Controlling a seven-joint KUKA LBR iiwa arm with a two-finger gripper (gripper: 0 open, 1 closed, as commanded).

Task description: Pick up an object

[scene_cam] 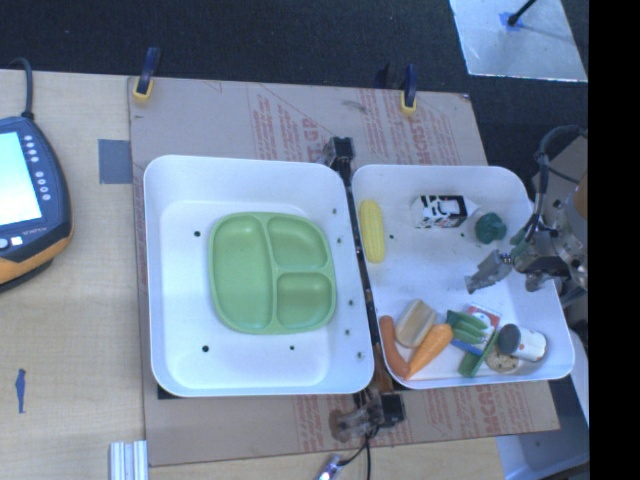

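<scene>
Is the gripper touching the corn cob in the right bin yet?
Apart. The camera view shows the gripper over the right side of the right bin, with bare white floor between it and the corn cob by the left wall.

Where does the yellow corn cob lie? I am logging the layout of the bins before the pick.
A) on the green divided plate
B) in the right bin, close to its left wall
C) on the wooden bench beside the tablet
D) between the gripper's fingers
B: the yellow corn cob lies lengthwise in the right bin beside its left wall, apart from the green divided plate in the left bin and from the gripper.
</scene>
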